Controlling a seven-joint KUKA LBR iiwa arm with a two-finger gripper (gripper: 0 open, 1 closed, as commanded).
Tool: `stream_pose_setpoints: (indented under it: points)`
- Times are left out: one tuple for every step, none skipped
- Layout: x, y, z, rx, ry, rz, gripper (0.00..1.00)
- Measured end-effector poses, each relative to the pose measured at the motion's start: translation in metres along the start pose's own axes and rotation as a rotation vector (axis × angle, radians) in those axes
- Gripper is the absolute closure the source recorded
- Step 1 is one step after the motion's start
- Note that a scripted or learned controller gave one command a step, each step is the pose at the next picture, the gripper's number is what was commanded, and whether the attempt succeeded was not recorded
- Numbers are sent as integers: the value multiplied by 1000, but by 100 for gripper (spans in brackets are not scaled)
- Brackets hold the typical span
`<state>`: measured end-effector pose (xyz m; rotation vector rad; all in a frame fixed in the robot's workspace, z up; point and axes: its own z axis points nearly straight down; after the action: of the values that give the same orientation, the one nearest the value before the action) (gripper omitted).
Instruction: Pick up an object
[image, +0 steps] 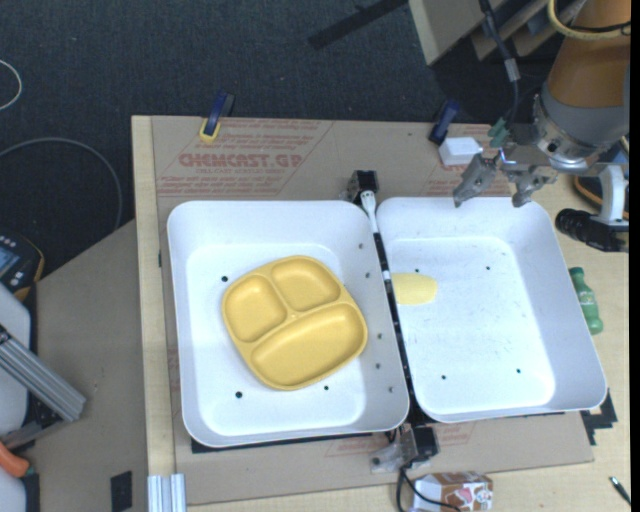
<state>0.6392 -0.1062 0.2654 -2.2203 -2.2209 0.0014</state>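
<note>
A yellow divided plate (293, 321) with three compartments lies in the left bin (200, 240). A small pale yellow object (414, 289) rests on the floor of the right bin (520, 330), close to its left wall. My gripper (496, 187) hovers above the far rim of the right bin, fingers spread open and pointing down, with nothing between them. It is well apart from both yellow things.
The two white bins sit side by side on a cardboard sheet (250, 155). A white block (460, 151) and clamps (213, 117) lie at the far edge of the cardboard. A green item (586, 299) lies beyond the right bin's right rim.
</note>
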Motion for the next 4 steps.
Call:
stream_pose_setpoints:
  points:
    - [95,-66,-91,-11,3,-11,0]
    - [109,-113,-204,-17,1,-4,0]
    - [108,-112,-207,-7,-2,-2,100]
    - [124,-135,-90,12,0,1,100]
